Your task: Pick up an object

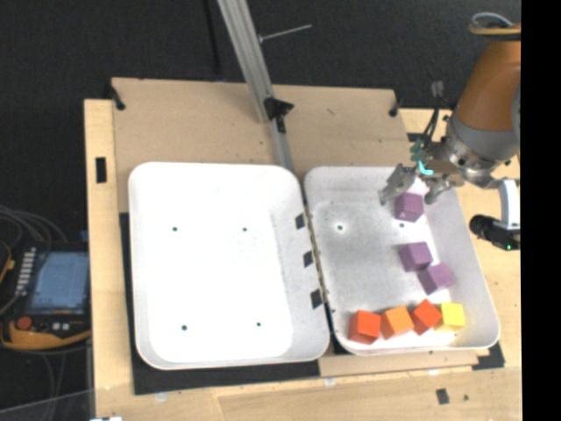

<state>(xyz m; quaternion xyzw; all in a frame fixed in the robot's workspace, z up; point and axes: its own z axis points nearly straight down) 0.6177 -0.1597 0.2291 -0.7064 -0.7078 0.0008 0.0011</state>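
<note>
1. Three purple cubes share the right bin (351, 235); the top purple cube (408, 206) sits between the spread fingers of the tool (410, 185).
2. Two other purple cubes (415, 255) lie just below it, and orange blocks (396, 321) and a yellow block (452, 314) lie farther below.

Two bins are sitting side by side on the counter (193, 121). In the right bin (351, 261), four blocks (405, 320) are lining up along the front wall. Two more blocks (424, 266) are lying just behind them near the right wall. Another block (408, 206) is sitting toward the back, under the claw (416, 185).
</note>
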